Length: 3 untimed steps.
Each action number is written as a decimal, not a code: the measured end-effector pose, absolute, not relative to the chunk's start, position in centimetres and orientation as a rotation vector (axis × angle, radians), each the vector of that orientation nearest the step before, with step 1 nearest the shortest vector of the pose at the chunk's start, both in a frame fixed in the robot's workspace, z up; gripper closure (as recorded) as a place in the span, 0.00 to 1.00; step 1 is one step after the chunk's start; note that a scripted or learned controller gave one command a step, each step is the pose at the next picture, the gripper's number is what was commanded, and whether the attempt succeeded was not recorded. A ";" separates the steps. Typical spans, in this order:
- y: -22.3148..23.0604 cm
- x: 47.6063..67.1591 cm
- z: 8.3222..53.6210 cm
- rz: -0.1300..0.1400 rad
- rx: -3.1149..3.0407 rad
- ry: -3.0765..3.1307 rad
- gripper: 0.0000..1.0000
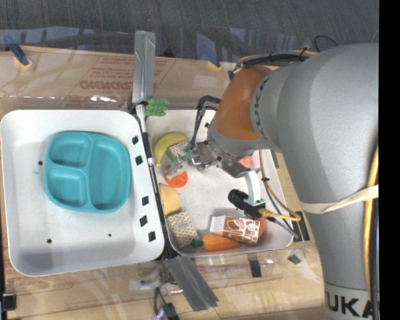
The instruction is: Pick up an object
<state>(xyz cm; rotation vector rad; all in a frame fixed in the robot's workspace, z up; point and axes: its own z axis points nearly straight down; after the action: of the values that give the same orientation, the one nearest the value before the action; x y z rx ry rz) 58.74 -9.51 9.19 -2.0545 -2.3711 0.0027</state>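
Note:
My gripper (pixel 189 156) is down in the right bin (pixel 280 199), at its left part, reaching in from the right. It sits right against a yellow banana (pixel 167 143) and just above a small red-orange piece (pixel 178 178). A small grey-green thing lies at the gripper's tip, and whether it is gripped is unclear. Further down the bin lie a yellow lump (pixel 169 197), a patterned block (pixel 181 226), an orange carrot (pixel 218 243) and a brown carton (pixel 239 228). The arm hides the bin's upper right part.
The left bin (pixel 20 179) holds a teal divided plate (pixel 88 170). A grey divider with black clips (pixel 147 172) runs between the bins. A green clip (pixel 156 106) sits at the right bin's top left corner. Cardboard lies behind the bins.

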 end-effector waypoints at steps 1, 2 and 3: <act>-9.4 58.8 10.2 0.002 -2.049 -2.374 1.00; -4.3 59.3 19.3 -0.001 -2.097 -2.338 1.00; -9.3 60.6 23.5 0.002 -1.985 -2.435 1.00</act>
<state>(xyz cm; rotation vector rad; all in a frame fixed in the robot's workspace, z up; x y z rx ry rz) 60.57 -9.27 23.49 -1.9847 -2.4350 0.0015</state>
